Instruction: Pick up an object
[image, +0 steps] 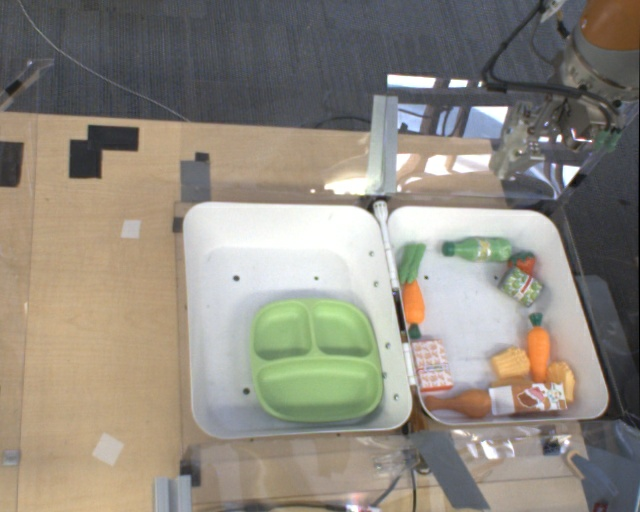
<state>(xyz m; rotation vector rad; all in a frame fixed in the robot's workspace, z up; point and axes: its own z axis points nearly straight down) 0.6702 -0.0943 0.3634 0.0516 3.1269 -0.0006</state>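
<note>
carrot (539, 350) | smooth orange taper | right bin (470, 290) | glossy white

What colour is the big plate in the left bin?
The plate is light green, with three compartments. It shows in the camera view, inside the left bin.

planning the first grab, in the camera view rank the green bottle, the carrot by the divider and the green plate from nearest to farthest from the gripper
1. Green bottle: back of the right bin, just below the gripper in the view.
2. Carrot by the divider: left edge of the right bin, farther down and left.
3. Green plate: in the left bin, toward its front, farthest away.
</note>
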